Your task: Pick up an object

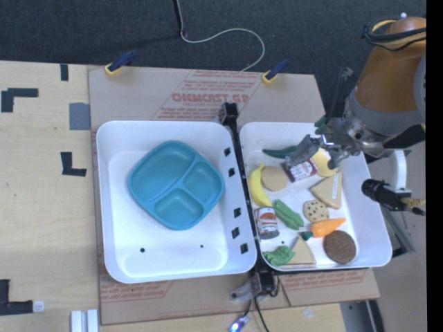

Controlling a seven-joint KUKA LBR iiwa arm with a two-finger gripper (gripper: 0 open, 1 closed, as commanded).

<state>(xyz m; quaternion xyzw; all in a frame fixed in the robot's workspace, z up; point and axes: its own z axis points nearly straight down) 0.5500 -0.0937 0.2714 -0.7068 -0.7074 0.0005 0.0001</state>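
My gripper (315, 160) hovers over the back of the right bin (370, 220), and its two fingers stand apart, so it is open. Under and between them lie a small red and white carton (302, 171) and a yellow piece (321, 164). The carton sits right by the left finger, and I see nothing lifted clear of the bin. Close around are a dark green chili (279, 152), a tan round bun (275, 178), a banana (257, 186) and a cheese wedge (329, 191).
Nearer the front of the right bin are a green pickle (288, 214), a spotted cracker (315, 209), a carrot (325, 227), a small can (266, 222), a brown patty (339, 246) and a sandwich wedge (302, 254). A blue divided plate (176, 184) lies in the left bin (111, 206).
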